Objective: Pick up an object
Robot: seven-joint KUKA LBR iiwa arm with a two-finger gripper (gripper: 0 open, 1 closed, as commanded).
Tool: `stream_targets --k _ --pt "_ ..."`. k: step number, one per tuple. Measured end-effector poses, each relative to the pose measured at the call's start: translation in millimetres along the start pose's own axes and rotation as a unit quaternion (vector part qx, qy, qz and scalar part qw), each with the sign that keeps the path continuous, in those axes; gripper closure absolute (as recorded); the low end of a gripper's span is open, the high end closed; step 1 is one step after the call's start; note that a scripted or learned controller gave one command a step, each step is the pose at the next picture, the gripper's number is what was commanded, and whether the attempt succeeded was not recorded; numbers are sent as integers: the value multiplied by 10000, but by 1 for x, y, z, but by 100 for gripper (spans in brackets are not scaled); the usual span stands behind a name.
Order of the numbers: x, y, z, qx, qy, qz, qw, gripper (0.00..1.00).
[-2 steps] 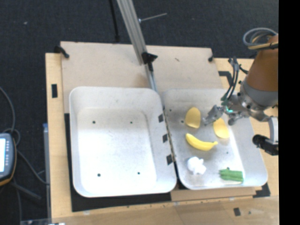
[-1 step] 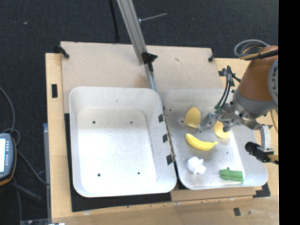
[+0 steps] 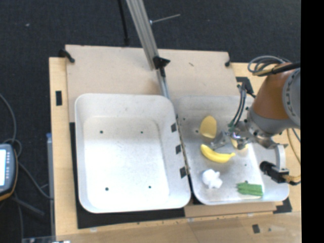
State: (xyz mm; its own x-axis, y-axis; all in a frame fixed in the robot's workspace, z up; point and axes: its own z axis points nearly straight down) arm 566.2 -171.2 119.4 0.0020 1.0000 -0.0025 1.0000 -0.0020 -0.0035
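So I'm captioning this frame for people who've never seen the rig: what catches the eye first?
Probably the yellow banana in the middle of the right bin, with the gripper low just above it. Around it lie a yellow rounded piece further back, a small white object and a green one near the front. The arm's orange band also stands out at right.

Two shallow white bins sit side by side on the worktop (image 3: 126, 70): a left bin (image 3: 86, 110) and a right bin (image 3: 195, 196). Four loose objects lie in the right bin: one banana (image 3: 216, 154) near its middle, one yellow rounded piece (image 3: 208, 126) just behind the banana toward the far edge, one small white object (image 3: 211, 178) toward the near edge, and one green object (image 3: 249, 188) by the near right corner. One metal rail (image 3: 144, 32) rises at the worktop's far edge.
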Motion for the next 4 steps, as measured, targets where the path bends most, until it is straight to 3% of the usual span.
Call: stream_targets --k 1,2,4 --pt "-2 0 19 -11 -3 6 10000 0" --pt "-2 1 7 -40 4 33 10000 100" --pt "-1 13 -107 -57 3 -30 10000 100"
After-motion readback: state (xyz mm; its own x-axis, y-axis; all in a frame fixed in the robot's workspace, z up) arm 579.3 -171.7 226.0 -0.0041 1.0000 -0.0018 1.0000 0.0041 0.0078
